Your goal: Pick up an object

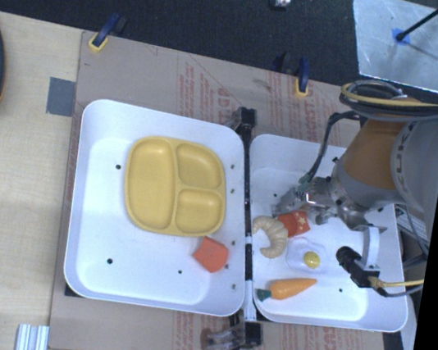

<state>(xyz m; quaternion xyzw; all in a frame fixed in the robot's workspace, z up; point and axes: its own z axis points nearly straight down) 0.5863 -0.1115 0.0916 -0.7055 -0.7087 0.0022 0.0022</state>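
Bins: 2, white, side by side on the bench.

Left bin (pixel 92 190): 1 yellow divided plate (pixel 176 185), 3 compartments, toward the bin's back; 1 orange-red block (pixel 211 254) near front-right corner, just off the plate's front edge.

Right bin (pixel 346 312): 4 items. 1 croissant (pixel 272 235) by the left wall; 1 red piece (pixel 295 222) touching it on the right; 1 fried egg (pixel 309 258) mid-bin; 1 carrot (pixel 291 288) along the front edge.

My gripper (pixel 307 203): over the right bin's middle, directly above the red piece. Can't tell how wide it's set or whether it grips anything.
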